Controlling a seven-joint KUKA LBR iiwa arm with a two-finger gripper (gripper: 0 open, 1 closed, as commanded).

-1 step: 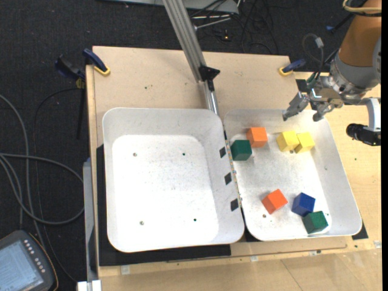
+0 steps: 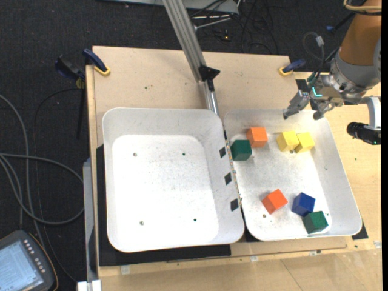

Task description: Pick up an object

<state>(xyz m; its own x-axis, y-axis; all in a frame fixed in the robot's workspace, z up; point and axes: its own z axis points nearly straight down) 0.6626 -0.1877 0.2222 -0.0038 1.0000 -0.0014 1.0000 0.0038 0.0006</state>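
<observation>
Seven blocks lie in the right bin [image 2: 339, 162]; yellow blocks [image 2: 295, 141] sit just below-left of the spread, empty tool [image 2: 308, 109].

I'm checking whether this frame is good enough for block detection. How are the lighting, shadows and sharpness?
Camera view: even, soft light; the blocks, such as the yellow pair and blue block, cast only faint shadows on the right bin. No strong glare on the white plastic. Blocks look reasonably sharp; the end effector is slightly soft.
</observation>
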